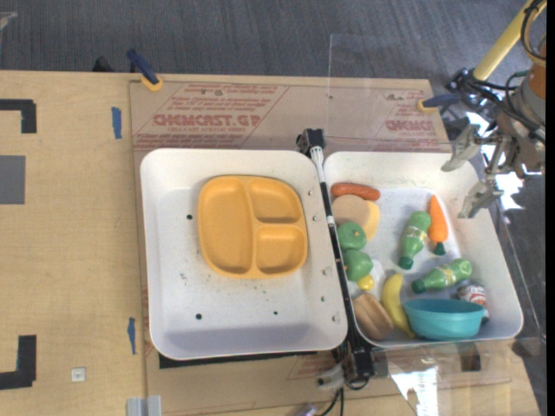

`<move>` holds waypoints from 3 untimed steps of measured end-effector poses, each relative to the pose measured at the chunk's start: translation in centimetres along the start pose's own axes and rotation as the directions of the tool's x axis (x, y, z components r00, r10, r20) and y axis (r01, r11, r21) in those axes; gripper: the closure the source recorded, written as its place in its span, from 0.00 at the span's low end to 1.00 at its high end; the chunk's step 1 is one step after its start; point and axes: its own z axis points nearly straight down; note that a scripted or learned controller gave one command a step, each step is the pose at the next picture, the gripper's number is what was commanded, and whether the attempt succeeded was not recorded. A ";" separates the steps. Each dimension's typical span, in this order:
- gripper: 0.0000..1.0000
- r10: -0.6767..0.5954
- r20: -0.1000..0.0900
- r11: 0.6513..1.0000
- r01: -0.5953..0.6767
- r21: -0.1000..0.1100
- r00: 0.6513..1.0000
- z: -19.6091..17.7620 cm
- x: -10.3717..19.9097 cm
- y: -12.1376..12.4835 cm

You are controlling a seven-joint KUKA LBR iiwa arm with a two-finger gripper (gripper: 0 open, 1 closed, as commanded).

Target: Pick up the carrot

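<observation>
Carrot (438, 219) is being kept in the right bin (512, 302), close to its right wall, in the upper half. It is small and orange, with its thin tip pointing up and a bit of green at its lower end. It is lying just beside a green bottle (414, 238), which is on its left. Nothing is touching it from above.

Red letters are being shown on the brown board (217, 115) behind the bins. They look like "CHEMCAST", but the rest is too faint to be read. More red writing is seen on the right side of the board and cannot be read.

The gripper (477, 176) is being held up above the right bin's upper right corner, off to the right of the carrot and apart from it. Its two grey fingers (460, 150) are pointing down and to the left. They are spread apart and nothing is being held between them.

A yellow plate (253, 226) with three parts is sitting in the left bin (165, 319). A blue bowl (444, 317), a banana (395, 298) and a hot dog (355, 191) are also lying in the right bin.
</observation>
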 end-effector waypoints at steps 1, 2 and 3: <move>0.00 0.154 -0.013 0.988 -0.154 -0.002 0.988 10.5 -2.7 -5.3; 0.00 0.122 0.002 0.993 -0.122 0.002 0.993 18.2 -6.5 -5.4; 1.00 0.118 0.013 0.993 -0.118 0.003 0.993 17.0 -6.8 -5.2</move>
